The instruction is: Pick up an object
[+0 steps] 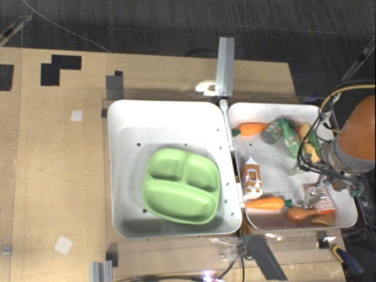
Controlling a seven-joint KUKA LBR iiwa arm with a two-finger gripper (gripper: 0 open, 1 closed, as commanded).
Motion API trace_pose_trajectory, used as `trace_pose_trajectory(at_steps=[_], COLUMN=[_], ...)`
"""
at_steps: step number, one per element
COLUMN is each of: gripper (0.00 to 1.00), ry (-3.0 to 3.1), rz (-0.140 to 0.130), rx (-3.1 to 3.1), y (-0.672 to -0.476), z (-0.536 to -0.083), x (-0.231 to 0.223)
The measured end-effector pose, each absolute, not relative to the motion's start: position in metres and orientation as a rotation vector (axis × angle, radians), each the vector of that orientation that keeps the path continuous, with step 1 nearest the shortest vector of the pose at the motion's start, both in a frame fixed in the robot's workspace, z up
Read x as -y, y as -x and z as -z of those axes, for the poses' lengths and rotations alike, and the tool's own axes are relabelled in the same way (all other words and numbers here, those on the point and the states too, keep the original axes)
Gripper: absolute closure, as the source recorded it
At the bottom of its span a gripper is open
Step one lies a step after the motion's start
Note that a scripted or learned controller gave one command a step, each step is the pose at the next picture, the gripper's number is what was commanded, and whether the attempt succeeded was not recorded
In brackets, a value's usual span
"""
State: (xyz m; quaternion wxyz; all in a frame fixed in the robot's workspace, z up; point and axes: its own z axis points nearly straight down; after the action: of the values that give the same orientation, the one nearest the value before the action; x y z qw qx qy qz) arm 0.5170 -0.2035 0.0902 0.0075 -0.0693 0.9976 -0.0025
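The wooden bench [53,175] lay bare along its left side, with only a few black marks and pale squares on it — plenty of open room there. Next came the left bin [126,157], and in it one green divided plate [181,185], three compartments, sitting low and toward the right wall; white floor showed free above it and to its left. A narrow metal post [224,66] stood at the far edge, above the seam where the two bins met.

The right bin [270,107] was the crowded one. I counted two carrots: the upper carrot [254,129] near the far left corner, its long axis running across the bin, and the lower carrot [267,203] by the near wall, also lying across, its green stub pointing right. Between them stood one small white carton [251,178] with brown print (tilted a little, hard against the left wall). One green bottle [284,135] lay at a slant beside the upper carrot, its grey end toward the left. One brownish piece [305,215] lay along the near edge, just right of the lower carrot.

The only free floor in that bin was a patch in its middle. The arm [357,135] hung over the right wall, and the gripper [320,195] sat low in the near right corner among cables — whether it was wide or narrow I could not tell.
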Motion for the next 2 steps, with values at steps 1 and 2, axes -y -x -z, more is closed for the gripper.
trace_pose_trajectory(at_steps=[1, 2], gripper=[0.0, 0.0], ry=[0.211, 0.354], rz=[0.007, 0.009], rx=[-3.121, -3.107], y=[-0.525, -0.543], z=[-0.09, -0.09], x=[0.206, 0.206])
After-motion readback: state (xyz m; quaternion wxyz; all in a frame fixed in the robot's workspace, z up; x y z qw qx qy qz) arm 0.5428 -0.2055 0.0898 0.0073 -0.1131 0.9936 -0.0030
